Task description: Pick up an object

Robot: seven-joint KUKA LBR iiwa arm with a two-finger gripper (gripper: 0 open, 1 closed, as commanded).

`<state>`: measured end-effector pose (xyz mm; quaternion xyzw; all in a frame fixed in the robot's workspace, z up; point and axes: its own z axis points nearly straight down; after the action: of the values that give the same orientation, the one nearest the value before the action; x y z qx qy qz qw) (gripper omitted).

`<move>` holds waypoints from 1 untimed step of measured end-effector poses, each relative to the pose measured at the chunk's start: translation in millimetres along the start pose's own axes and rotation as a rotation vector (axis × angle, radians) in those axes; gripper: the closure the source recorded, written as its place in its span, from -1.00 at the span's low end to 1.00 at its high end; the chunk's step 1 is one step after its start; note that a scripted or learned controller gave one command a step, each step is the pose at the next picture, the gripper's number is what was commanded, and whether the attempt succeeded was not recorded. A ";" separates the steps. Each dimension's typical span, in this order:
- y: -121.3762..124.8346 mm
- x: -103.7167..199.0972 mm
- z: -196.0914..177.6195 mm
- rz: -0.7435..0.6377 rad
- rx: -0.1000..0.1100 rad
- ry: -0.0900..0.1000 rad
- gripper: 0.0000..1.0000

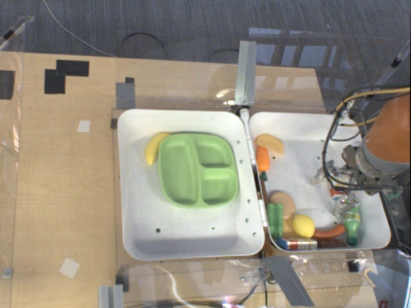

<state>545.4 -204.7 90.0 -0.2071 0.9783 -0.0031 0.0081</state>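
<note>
The arm reaches into the right bin (302, 130) from the right, its orange band over the bin's right rim. My gripper (345, 199) hangs low over the bin's right side, just above a green bottle-shaped object (352, 224). A red sausage (329, 232) lies to the bottle's left, with a yellow lemon (303, 225) beyond it. A tan round piece (282, 204), a green stick (275, 220) and a red and blue marker (298, 243) sit in the front left corner. An orange carrot (262, 159) and a pale yellow wedge (270, 144) lie by the left wall.
The left bin (186, 239) holds a green divided plate (196, 170) with a yellow banana (153, 147) at its left edge. Black cables (334, 136) loop off the wrist above the right bin. A metal post (245, 72) stands behind the join between the bins.
</note>
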 end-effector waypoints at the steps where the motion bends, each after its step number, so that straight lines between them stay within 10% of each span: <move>1: -0.8 -6.3 -15.0 -0.007 0.009 -0.015 1.00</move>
<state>551.3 -202.8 105.0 -0.2105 0.9774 -0.0060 0.0163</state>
